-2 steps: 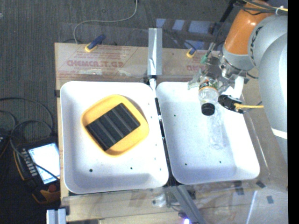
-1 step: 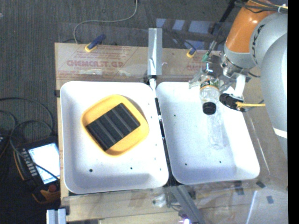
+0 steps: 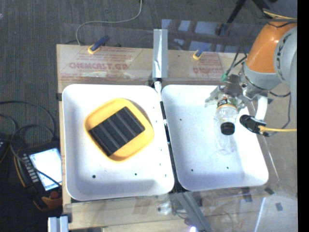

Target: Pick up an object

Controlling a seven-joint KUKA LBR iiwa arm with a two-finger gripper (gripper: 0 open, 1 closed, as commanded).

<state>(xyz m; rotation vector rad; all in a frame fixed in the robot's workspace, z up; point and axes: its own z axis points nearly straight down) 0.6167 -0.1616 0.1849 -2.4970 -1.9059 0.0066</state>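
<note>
At the far left, on the dark carpeted floor [image 3: 29, 28] beside the bench, a small lit screen device [image 3: 41, 166] lies among black cables. The left bin [image 3: 77, 178] holds a yellow dish-like object with a black ribbed insert [image 3: 119, 128], sitting a little left of that bin's middle and well apart from the arm. A metal divider post [image 3: 159, 57] stands at the seam between the bins, and two yellow-and-blue clamps [image 3: 98, 44] grip the plywood back edge of the bench [image 3: 106, 64]. In the right bin [image 3: 203, 168], near its upper right, a clear plastic bottle with a black cap [image 3: 225, 120] lies with the cap pointing toward the viewer. The gripper [image 3: 231, 96] sits directly above the bottle's far end, apparently at or touching it; whether its fingers are spread or closed on the bottle cannot be told from here. I judge the step to be the descent or grasp on the bottle. Next, a firm closure across the bottle's round body, then a straight lift; the smooth clear plastic may roll or slip.
</note>
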